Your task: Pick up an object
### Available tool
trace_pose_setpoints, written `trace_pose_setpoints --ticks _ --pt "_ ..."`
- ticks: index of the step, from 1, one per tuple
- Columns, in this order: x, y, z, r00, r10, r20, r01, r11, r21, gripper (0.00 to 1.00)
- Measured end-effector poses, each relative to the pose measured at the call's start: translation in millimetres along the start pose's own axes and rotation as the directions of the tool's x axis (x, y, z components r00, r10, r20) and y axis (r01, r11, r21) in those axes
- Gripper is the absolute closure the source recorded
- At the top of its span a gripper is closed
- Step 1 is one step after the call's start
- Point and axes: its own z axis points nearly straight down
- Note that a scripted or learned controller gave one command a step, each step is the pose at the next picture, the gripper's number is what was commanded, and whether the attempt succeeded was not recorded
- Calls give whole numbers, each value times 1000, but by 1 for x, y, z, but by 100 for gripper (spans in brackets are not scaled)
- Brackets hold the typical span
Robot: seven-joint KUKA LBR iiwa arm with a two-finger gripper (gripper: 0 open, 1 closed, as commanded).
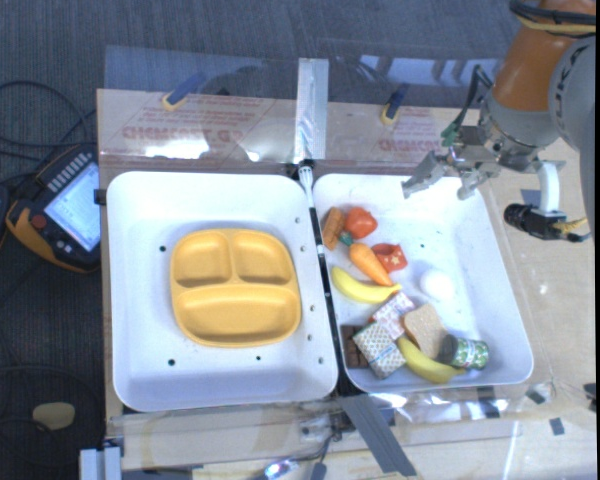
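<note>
You look down on a brown worktop (210, 123) over dark grey carpet (40, 28), with a handheld pendant (65, 208) off its left edge. Two white bins sit side by side. The left bin (140, 298) holds one yellow tray (235, 286). The right bin (480, 268) holds two bananas (360, 286), one carrot (368, 261), one egg (438, 285) and other food along its left and near sides. Your gripper (440, 175) hangs over the right bin's far edge, fingers spread, grasping nothing.

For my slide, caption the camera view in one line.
Grey arm's tool hovers open over the right white bin's far edge, toy food heaped at its left; yellow sectioned plastic tray lies in the left bin.
</note>
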Motion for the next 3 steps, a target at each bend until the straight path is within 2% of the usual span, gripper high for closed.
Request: trace_pose_setpoints --ticks 1,2,3 --pt "-5 13 109 992 130 1 -130 992 3 0" --pt "34 4 68 998 -60 3 60 998 1 0" --pt "13 13 -56 992 124 4 -124 992 -1 0"
